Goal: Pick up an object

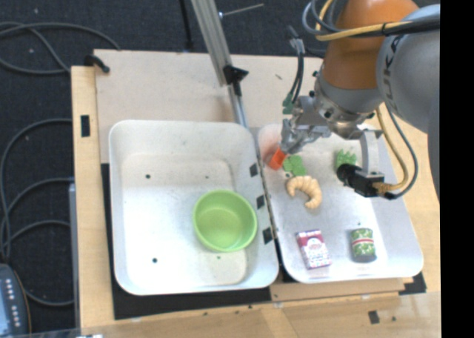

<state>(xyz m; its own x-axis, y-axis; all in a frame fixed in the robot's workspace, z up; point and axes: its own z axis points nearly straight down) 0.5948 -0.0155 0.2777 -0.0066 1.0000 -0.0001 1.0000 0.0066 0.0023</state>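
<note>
My gripper [291,142] hangs low over the back left corner of the right bin [404,236], under the orange wrist band. Just below its tip lie a small orange piece [276,158] and a flat green piece [295,165], close together. A tan croissant [306,189] lies a little nearer the front. Nothing can be seen held in the gripper.
A green bowl [224,220] sits in the left bin [148,151]. In the right bin a red box [313,248] and a green can [362,244] lie near the front, and a small green object [345,159] is by the arm's black fitting. A metal post [215,40] rises behind the bins.
</note>
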